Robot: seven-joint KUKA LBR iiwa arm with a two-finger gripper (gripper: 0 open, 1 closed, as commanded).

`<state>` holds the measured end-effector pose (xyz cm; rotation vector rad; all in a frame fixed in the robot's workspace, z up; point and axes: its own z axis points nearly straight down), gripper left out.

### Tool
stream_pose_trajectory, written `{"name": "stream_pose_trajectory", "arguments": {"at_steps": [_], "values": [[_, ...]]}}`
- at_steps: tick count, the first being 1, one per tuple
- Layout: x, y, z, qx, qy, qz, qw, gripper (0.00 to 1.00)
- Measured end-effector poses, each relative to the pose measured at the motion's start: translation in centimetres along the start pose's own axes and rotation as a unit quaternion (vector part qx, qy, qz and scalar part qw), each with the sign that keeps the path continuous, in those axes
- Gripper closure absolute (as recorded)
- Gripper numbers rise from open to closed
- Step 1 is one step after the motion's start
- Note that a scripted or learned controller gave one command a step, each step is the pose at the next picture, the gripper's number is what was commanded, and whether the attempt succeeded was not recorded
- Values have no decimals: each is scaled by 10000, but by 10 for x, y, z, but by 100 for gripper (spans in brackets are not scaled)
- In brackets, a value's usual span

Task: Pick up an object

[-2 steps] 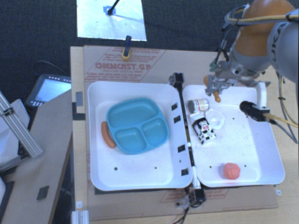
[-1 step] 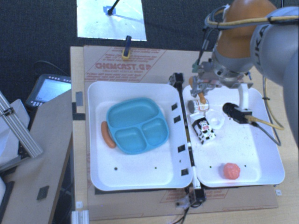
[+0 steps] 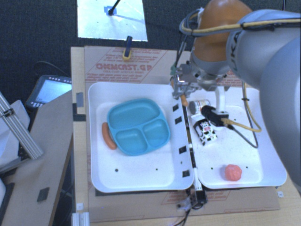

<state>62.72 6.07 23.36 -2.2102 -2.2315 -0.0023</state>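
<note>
gripper (image 3: 181, 94) sits low at the right bin's (image 3: 263, 171) back-left corner, can't tell its state, nothing visibly held, so pick not done; pink ball (image 3: 233, 172) untouched.

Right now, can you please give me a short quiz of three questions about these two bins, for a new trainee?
1. True or false: the blue divided plate lies in the left bin.
2. Which lies beside that plate's left edge? A) orange sausage B) pink ball C) black-and-white item
3. Which bin holds the pink ball?

Key: 1 true; 2 A; 3 the right bin.
</note>
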Motion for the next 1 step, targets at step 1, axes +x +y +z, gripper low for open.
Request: {"name": "stream_pose_trajectory", "arguments": {"at_steps": [1], "values": [[50, -2, 15, 3, 0, 2, 10000, 100]]}}
